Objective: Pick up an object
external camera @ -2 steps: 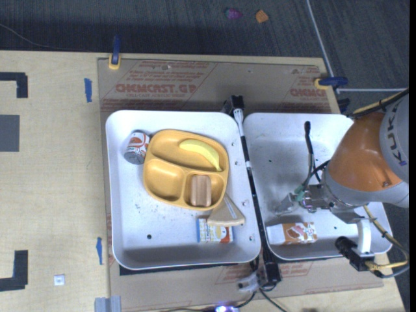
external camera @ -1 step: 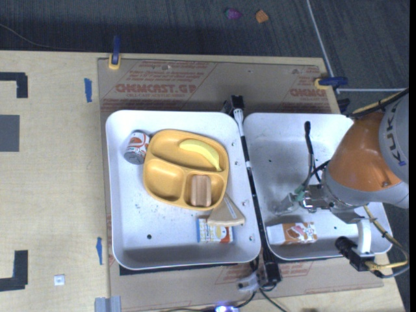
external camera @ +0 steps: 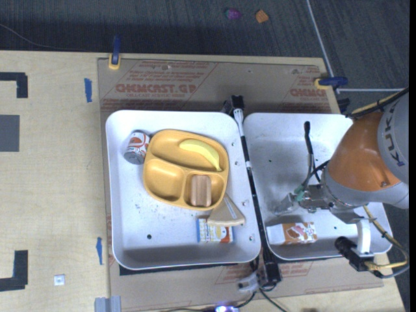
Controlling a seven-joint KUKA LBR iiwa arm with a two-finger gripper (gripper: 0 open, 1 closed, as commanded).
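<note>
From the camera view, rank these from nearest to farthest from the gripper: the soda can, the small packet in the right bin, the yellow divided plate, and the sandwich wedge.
Measured from the gripper in the right bin:
1. Small packet, just below it in the same bin.
2. Sandwich wedge, across the divider in the left bin's lower right.
3. Yellow divided plate, middle of the left bin.
4. Soda can, the left bin's upper left corner.

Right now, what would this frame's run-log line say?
arm: over right bin | gripper: low, fingers unclear | nearest item: small packet by bin's front wall | left bin: yellow tray, can, carton | held: nothing seen
</note>
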